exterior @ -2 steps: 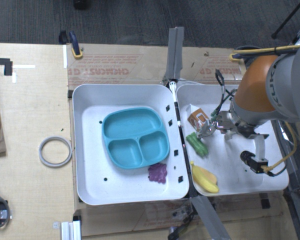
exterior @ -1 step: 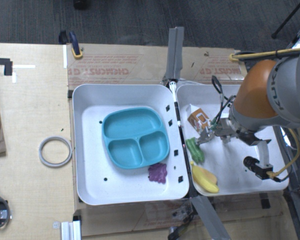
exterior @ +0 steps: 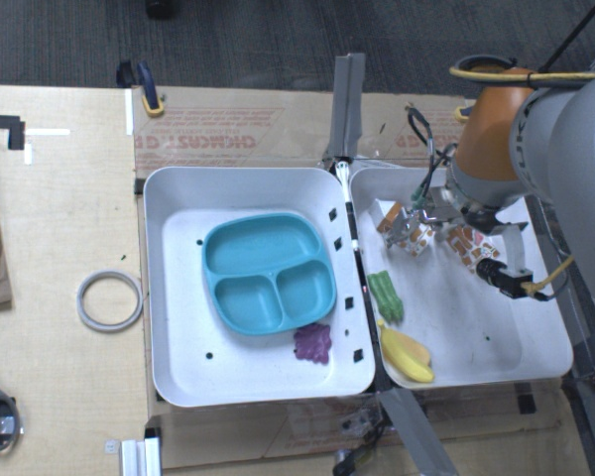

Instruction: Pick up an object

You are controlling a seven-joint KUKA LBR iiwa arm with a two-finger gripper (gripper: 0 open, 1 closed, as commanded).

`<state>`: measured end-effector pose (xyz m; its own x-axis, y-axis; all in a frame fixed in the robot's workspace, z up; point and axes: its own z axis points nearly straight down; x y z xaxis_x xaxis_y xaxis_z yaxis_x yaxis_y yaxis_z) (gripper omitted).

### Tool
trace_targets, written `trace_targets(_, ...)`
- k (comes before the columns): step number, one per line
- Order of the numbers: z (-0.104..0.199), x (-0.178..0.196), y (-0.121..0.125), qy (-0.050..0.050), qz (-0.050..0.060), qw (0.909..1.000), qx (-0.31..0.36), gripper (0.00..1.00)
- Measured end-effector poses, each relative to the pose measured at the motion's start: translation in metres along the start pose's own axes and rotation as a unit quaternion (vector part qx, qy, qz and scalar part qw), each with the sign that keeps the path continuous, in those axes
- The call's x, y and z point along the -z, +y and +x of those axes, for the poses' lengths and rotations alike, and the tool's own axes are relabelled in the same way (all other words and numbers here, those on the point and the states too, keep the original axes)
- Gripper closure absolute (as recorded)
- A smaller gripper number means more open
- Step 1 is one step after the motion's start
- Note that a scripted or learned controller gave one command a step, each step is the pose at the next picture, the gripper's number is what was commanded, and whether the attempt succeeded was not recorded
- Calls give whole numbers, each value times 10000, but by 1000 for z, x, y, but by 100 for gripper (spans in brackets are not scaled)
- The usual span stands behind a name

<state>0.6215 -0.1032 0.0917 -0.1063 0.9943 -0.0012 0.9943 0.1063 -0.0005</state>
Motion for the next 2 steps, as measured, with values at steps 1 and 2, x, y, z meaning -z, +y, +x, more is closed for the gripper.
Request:
trace_targets(1, -2, 10, -1, -13, 14, 10000, 10, 100)
trace_targets(2, 39, 136, 37, -5, 9, 9878, -1558, 100)
